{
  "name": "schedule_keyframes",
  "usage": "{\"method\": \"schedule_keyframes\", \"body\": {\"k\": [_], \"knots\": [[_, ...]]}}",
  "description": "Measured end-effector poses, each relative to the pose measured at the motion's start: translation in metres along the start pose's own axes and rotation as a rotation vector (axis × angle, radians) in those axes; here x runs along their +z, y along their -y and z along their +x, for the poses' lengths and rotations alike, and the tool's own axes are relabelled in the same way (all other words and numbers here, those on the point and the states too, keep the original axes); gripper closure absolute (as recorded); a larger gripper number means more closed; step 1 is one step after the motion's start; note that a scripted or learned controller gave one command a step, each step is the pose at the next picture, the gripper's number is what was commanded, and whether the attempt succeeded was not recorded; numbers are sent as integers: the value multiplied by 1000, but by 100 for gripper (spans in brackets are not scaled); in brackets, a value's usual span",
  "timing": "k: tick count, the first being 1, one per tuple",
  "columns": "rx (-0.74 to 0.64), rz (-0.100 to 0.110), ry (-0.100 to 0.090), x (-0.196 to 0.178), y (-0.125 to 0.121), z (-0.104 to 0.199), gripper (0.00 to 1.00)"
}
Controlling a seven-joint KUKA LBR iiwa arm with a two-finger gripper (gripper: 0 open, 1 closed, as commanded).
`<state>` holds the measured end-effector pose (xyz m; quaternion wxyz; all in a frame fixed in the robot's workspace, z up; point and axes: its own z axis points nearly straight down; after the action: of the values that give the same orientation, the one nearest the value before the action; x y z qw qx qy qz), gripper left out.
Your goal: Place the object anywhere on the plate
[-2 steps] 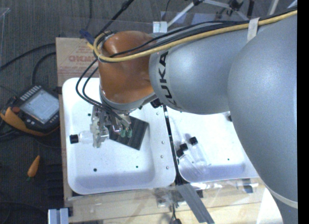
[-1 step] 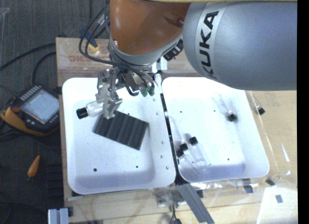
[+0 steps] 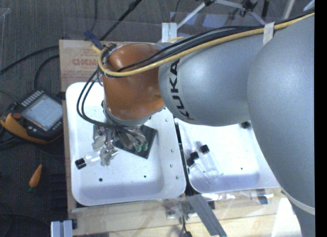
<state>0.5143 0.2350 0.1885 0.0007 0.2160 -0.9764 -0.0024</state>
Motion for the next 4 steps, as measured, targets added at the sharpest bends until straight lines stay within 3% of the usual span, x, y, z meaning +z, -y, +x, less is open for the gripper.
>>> {"method": "schedule_keyframes", "body": {"k": [1, 2, 3, 4], "knots": [[-287, 3, 4, -150, 24, -46, 100], [-357, 0, 1, -48, 14, -6, 100], [-516, 3, -1, -2, 19, -28, 100], [-665, 1, 5, -32, 81, -132, 100]]}}
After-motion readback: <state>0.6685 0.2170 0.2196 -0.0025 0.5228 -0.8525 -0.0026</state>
